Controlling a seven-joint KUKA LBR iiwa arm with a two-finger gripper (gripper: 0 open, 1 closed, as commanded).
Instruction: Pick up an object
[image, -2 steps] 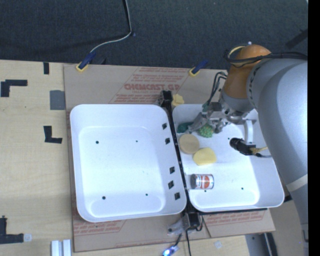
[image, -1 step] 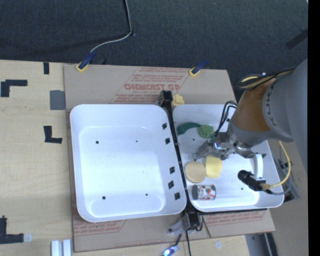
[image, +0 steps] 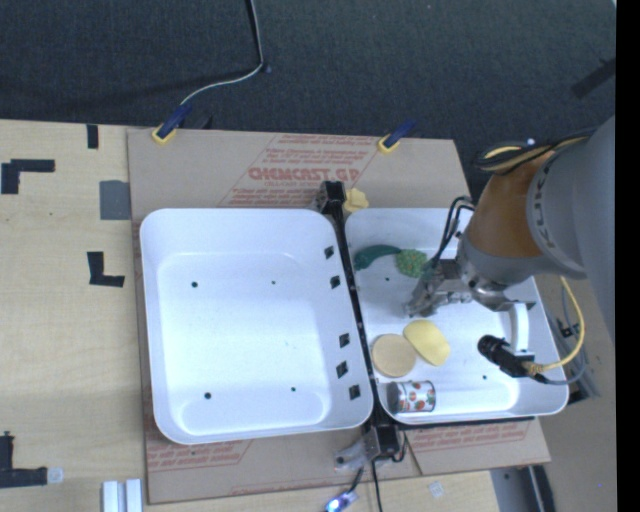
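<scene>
The left bin (image: 240, 320) has loads of open floor. Black clips (image: 345, 340) run down the wall where it meets the right bin (image: 500, 400), which is way more crowded: a teal piece (image: 375, 256) beside a green bumpy object (image: 410, 263) up top, then a tan disc (image: 393, 355) touching a yellow object (image: 430, 342), with a small can (image: 413, 397) at the near edge. The gripper (image: 425, 298) sits low just above the yellow object; whether it's open or gripping anything, can't tell. The grey arm (image: 520, 230) covers the right side.

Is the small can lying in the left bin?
No, the small can lies in the right bin, near its front edge, below the tan disc.
</scene>
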